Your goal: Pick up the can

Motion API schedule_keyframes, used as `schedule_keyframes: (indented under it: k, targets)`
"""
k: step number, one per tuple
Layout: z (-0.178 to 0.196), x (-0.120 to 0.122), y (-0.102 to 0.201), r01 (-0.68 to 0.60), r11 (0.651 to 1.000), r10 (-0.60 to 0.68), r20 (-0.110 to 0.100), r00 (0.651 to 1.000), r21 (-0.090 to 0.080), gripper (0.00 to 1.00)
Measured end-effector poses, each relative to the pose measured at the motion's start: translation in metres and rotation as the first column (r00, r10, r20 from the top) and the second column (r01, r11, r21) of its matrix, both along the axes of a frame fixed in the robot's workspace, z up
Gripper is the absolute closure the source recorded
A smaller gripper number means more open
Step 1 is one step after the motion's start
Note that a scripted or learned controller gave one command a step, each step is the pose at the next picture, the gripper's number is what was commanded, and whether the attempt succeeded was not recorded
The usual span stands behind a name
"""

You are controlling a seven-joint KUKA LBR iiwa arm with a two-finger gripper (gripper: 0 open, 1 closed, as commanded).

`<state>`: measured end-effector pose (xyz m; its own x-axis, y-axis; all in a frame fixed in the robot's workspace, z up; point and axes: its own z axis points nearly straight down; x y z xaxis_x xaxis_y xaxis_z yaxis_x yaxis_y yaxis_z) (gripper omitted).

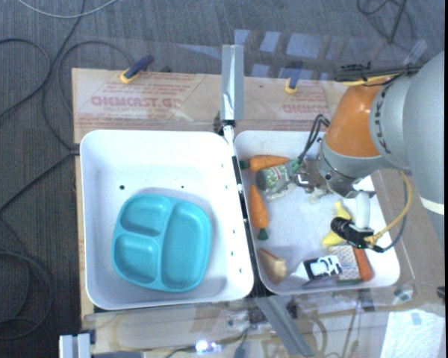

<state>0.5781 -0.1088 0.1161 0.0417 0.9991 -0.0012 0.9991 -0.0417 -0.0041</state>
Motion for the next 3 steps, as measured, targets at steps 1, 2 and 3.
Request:
schedule_keyframes:
  k: [1,2,3]
  targets:
    - [-0.026,-0.023,-0.033,0.082,0.997,-0.082,0.013,0.997,0.002,0.00]
    - [-0.026,0.039,-0.041,0.215,0.977,-0.215,-0.024,0.976,-0.006,0.00]
    - [-0.028,0.084,-0.031,0.559,0.829,-0.559,-0.019,0.829,-0.019,0.00]
